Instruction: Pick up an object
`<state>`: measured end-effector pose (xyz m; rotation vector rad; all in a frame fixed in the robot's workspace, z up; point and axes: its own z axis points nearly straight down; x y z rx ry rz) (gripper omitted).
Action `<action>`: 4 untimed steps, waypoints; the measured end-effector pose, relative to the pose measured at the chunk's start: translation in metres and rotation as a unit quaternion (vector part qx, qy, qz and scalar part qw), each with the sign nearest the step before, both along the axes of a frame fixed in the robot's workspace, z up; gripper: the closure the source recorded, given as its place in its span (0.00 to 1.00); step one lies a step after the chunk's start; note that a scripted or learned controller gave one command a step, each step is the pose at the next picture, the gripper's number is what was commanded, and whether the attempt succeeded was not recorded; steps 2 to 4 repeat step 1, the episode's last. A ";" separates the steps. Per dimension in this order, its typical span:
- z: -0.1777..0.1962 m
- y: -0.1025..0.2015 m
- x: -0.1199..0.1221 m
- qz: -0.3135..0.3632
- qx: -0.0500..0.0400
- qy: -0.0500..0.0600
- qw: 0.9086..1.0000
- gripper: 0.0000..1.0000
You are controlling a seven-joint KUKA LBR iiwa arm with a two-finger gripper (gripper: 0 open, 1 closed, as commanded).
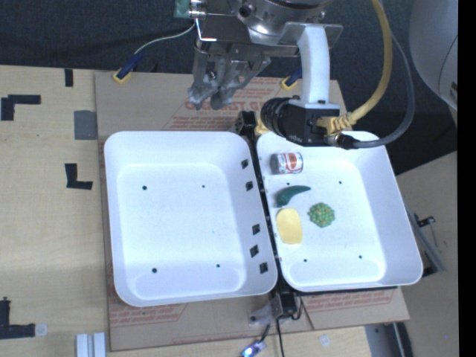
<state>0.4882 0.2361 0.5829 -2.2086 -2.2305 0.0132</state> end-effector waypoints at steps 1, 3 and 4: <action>-0.253 -0.011 -0.007 -0.005 -0.003 0.005 1.000 1.00; -0.253 -0.011 -0.007 -0.005 -0.003 0.005 1.000 1.00; -0.253 -0.011 -0.007 -0.005 -0.003 0.005 1.000 1.00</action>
